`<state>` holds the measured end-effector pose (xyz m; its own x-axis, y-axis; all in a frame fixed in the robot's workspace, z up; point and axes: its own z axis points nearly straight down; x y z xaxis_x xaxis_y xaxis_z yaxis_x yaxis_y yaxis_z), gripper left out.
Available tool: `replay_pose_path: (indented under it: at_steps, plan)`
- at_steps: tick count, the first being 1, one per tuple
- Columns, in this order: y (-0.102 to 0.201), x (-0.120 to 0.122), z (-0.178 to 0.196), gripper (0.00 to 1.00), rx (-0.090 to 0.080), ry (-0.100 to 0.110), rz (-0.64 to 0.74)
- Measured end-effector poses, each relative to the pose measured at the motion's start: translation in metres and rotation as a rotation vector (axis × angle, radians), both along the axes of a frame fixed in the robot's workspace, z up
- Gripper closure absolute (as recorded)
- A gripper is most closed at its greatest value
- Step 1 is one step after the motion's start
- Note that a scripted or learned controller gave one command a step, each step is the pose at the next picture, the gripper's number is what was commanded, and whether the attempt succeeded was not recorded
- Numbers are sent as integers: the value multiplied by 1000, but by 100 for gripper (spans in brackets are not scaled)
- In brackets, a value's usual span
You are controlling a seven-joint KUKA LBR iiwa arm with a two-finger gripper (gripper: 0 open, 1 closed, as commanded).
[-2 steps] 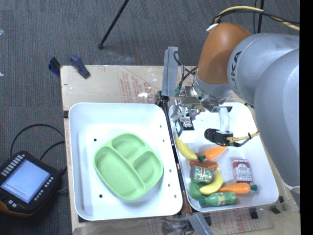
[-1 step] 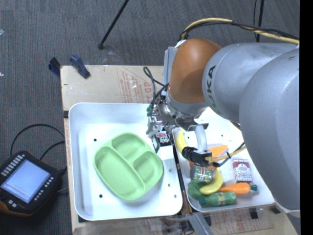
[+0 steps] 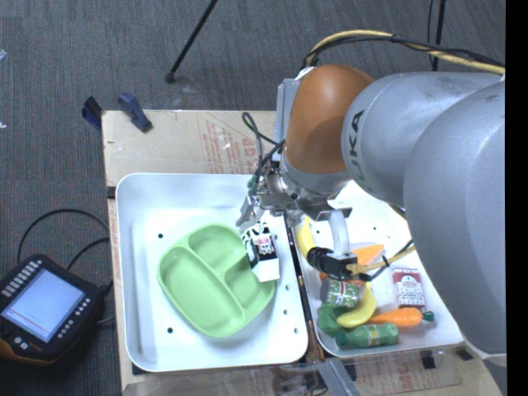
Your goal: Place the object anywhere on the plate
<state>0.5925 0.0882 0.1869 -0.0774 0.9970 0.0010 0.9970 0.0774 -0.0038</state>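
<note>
The small milk carton point(image 3: 263, 254), white with black cow-like patches, hangs tilted over the right edge of the green divided plate point(image 3: 213, 283), its lower end overlapping the plate's rim and the compartment nearest the arm; whether it already touches the plate or floats just above it cannot be told from this slanted view. Its top end sits just under the gripper point(image 3: 256, 218), which reaches down at the upper right of the plate; the carton seems to be pinched at its upper end, so the claw reads as clenched on it, though the fingers are largely hidden in shadow and wrist hardware.

The plate lies in the left white bin point(image 3: 136, 221), turned at an angle, with two small compartments toward the top and right and a large one toward the lower left; the right white bin point(image 3: 445, 324), just beside it, holds a banana point(image 3: 356, 310), a carrot point(image 3: 404, 316), a green bottle point(image 3: 369, 334), a small can point(image 3: 339, 289) and a red and white packet point(image 3: 407, 287).

Judged from this, the step in hand is the release; it would go best if the arm shifted slightly left, so the whole carton clears the rim; lowered until the base meets the plate; then opened gently, since a tilted carton dropped on the rim could tip out into the bin.
</note>
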Motion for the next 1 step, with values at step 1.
replay_pose_path:
  at_steps: [1]
  plan:
    - [84, -68, -97, 0, -2, -4, -156]
